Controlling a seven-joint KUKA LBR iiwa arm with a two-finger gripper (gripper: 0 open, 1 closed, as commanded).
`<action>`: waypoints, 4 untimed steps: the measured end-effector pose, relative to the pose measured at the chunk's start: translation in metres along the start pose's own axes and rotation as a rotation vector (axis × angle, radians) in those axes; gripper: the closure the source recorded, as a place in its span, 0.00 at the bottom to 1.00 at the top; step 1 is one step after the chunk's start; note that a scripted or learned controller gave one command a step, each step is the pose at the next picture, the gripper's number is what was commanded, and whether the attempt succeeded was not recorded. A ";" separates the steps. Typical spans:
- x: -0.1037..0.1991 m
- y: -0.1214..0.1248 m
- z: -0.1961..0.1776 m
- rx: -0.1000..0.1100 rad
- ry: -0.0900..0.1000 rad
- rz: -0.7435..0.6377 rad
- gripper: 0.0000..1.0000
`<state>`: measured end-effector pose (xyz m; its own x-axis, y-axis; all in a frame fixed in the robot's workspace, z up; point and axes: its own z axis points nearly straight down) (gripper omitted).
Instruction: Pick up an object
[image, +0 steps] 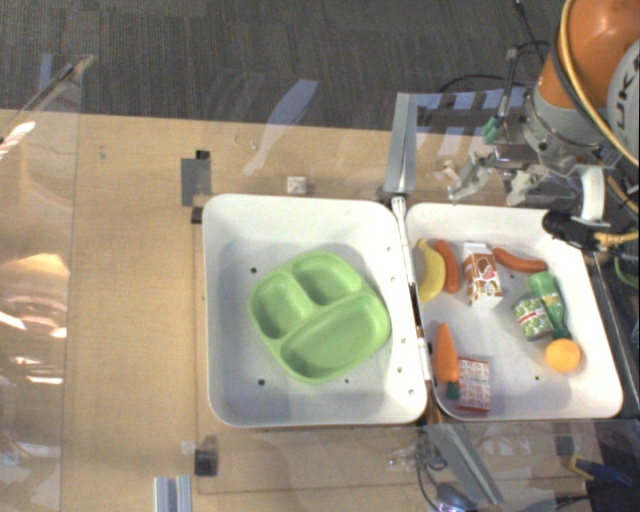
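Note:
My gripper (493, 182) hangs above the back edge of the right bin (600, 400), with its fingers spread open and nothing between them. Below it in that bin lie a yellow banana (430, 271), an orange sausage (451, 265), a small red-and-white carton (483, 278) and a red sausage (520, 261). Further forward are a green bottle (549, 298), a small can (530, 318), an orange (563, 355), a carrot (446, 352) and a red box (473, 385).
The left bin (230, 390) holds a green divided plate (318, 315). A metal post (401, 140) stands behind the seam between the bins. Cables and the arm's orange band (600, 50) crowd the top right corner.

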<state>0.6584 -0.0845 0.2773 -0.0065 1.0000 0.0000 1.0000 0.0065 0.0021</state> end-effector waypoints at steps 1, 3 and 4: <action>-0.042 -0.030 0.096 -0.001 -0.001 -0.039 0.00; -0.059 -0.018 0.163 -0.018 -0.001 -0.036 1.00; -0.013 -0.041 0.049 -0.006 -0.001 0.033 1.00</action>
